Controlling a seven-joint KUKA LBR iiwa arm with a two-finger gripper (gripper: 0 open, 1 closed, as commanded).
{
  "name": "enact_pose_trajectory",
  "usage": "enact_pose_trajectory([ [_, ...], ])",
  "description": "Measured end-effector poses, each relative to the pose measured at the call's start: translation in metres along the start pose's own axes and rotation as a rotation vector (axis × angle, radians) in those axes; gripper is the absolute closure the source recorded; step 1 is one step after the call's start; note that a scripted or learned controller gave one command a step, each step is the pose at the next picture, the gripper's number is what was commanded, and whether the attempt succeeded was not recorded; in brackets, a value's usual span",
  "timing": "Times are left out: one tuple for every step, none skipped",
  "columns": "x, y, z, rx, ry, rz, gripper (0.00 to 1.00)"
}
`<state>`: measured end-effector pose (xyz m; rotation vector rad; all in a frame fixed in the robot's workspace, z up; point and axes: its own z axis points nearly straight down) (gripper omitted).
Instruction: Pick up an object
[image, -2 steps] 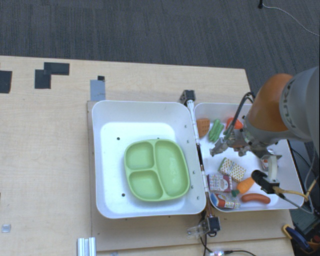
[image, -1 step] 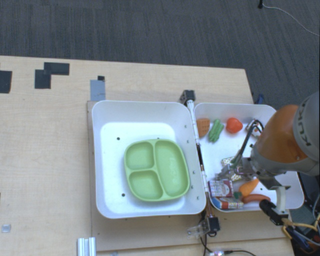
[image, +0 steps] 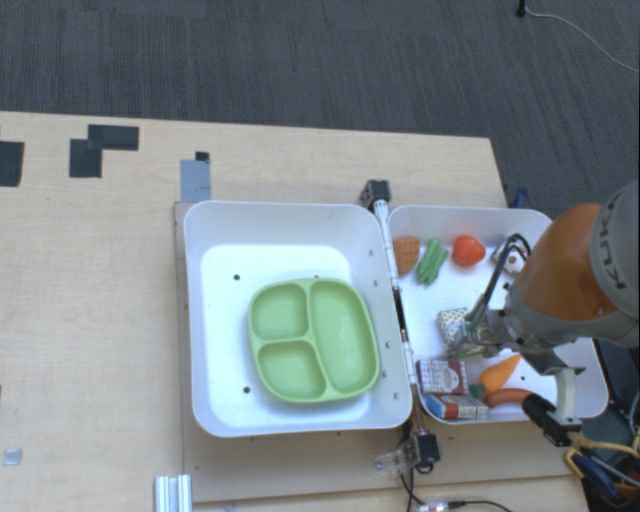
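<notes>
Over the right bin (image: 470, 222), near its front edge: gripper (image: 468, 340) low among toys; jaws' state can't be told. Orange carrot (image: 499, 373) & packets just beside it. Tomato (image: 467, 250), green pod (image: 432, 261) sit near rear wall. Left bin (image: 215, 330) holds green divided plate (image: 314, 341) w/ open margin around.

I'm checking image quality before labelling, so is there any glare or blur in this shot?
Camera view: the left bin's white floor is blown out around the green divided plate; the small items under the arm in the right bin look soft and hard to make out.
</notes>
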<state>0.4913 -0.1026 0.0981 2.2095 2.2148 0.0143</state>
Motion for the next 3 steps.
enact_pose_trajectory([
  [0.000,0.000,0.000,0.000,0.000,0.000,0.00],
  [0.001,0.001,-0.010,-0.003,0.000,-0.001,1.00],
  [0.058,0.037,-0.086,0.012,0.004,-0.002,1.00],
])
